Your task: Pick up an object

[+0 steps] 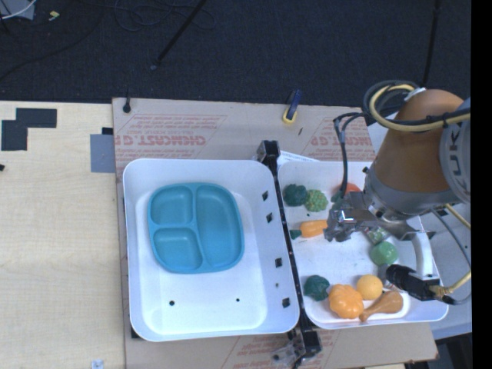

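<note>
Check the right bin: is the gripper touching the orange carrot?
Cannot tell. In the camera view the gripper sits right beside the carrot's end, and no clear gap or contact shows.

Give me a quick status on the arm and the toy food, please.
Gripper low in right bin, beside toy carrot. Nothing seen held. Broccoli and other toy food crowd around it. Blue tray in left bin.
</note>
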You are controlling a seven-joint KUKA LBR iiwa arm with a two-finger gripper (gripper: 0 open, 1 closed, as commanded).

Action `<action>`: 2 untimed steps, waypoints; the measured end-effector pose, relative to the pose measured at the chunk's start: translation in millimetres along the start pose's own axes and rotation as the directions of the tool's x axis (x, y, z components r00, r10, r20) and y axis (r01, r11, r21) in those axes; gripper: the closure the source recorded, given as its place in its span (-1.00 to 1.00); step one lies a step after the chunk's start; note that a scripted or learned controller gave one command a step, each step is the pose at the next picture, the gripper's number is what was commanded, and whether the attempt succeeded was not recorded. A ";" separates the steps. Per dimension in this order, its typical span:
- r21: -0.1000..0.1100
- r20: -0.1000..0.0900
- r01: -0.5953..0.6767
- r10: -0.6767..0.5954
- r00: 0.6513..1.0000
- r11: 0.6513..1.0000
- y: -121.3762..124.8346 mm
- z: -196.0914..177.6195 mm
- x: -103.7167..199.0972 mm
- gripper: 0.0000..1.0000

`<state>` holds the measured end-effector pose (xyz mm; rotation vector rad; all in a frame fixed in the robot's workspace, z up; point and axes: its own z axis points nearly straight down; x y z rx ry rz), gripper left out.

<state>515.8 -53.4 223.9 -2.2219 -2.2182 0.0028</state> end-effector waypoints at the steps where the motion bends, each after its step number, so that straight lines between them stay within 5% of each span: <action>1: 0.002 -0.001 0.003 -0.003 1.000 1.000 -2.7 2.5 9.3 1.00; 2: 0.002 -0.001 0.001 -0.001 1.000 1.000 -6.9 5.4 -1.2 1.00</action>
